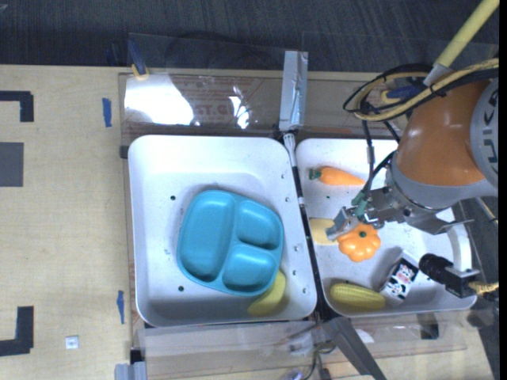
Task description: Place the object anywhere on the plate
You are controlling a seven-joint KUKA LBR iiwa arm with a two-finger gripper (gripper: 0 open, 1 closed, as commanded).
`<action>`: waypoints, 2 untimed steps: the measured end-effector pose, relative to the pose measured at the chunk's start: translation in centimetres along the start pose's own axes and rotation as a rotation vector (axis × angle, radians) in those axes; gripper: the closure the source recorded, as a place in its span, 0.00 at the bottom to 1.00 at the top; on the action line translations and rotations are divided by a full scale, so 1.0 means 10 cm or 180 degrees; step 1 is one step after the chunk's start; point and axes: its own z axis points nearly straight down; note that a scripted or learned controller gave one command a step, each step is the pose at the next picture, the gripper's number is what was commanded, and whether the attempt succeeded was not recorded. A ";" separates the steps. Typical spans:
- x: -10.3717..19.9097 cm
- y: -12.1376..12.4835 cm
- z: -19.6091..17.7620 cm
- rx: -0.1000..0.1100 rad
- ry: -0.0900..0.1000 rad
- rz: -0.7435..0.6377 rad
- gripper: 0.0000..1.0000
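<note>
Grey arm (444, 188) with orange band, yellow and black cables.

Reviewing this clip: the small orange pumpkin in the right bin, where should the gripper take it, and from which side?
Across the pumpkin's round body, coming straight down. It sits stem-up with open floor around it; the gripper hovers by its upper-left edge, so a small shift probably centres it.

Bright, even light; plastic glare.

A robotics lab: a pale plywood worktop (63, 236) marked with black squares and blue tape tabs (106, 112) carries two shallow white plastic bins (150, 165), clear acrylic panels (206, 97) stand behind them, and bundled yellow and black cables (396, 89) loop over grey carpet (238, 6).
</note>
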 end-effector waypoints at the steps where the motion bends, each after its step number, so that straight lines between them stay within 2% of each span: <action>1: 0.00 0.00 0.00 -0.0001 0.0000 -0.0002 0.00; 2: 0.60 0.53 0.47 0.0004 0.0000 0.0412 0.00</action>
